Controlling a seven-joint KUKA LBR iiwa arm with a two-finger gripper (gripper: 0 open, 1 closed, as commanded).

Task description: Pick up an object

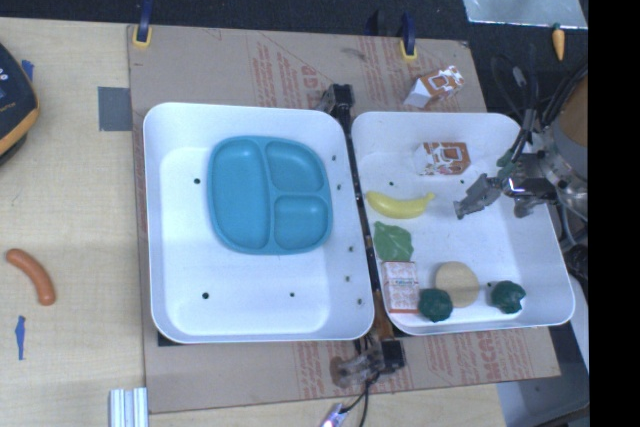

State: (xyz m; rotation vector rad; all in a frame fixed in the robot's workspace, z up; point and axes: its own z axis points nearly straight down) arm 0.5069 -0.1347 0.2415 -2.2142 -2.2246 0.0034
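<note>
Camera view is showing you the gripper (478, 198) hanging over the right bin (540, 245), fingers parted, gripping nothing; the banana (400, 204) is lying just left of it.

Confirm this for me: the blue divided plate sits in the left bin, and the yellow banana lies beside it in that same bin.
Not quite. The blue divided plate does sit in the left bin, but the yellow banana lies in the right bin, near its left wall, above the green leaf. The camera view shows this.
</note>
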